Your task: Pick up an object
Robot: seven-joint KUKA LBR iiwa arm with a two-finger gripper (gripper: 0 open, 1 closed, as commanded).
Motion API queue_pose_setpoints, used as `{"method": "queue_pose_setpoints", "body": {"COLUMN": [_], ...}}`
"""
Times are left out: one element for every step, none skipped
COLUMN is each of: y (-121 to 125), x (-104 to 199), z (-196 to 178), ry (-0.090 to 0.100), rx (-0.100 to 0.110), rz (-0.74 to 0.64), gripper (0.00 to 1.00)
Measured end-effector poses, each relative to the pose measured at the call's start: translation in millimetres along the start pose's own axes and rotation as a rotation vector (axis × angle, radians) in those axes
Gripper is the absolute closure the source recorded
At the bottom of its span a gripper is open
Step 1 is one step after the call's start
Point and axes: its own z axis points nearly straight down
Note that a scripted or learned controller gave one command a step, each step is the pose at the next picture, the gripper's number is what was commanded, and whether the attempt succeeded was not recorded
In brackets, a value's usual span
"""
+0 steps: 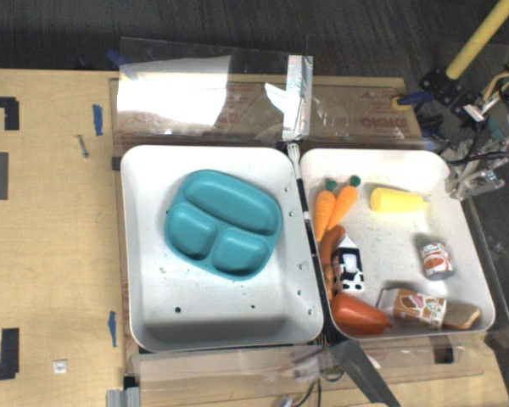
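Note:
The right bin [473,227] holds several small toy items. Two orange carrots [333,207] lie by its left wall, with a brown sausage-like piece [331,244] just below them. Next to that stands a black-and-white cow-print carton [349,269]. A yellow block [397,199] lies near the far wall. Toward the right sits a small red-and-white can [437,259]. Along the near wall lie a red pepper-like piece [359,313] and a brown carton [416,307] lying flat. The left bin [144,295] holds a teal divided plate [223,223].
Clear plastic sheeting [204,100] and a taped upright strip [297,100] stand behind the bins. A yellow pole [483,32] and a tangle of cables [479,134] sit at the upper right. The wooden bench top [42,227] stretches to the left.

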Motion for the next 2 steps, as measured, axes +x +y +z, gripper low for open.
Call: {"method": "queue_pose_setpoints", "body": {"y": [2.5, -14.3], "x": [-39.5, -58.3], "z": [-46.3, -3.1], "ry": [-0.002, 0.001], "rx": [0.001, -0.002], "rz": [0.081, -0.144], "gripper": [1.0, 1.0]}}
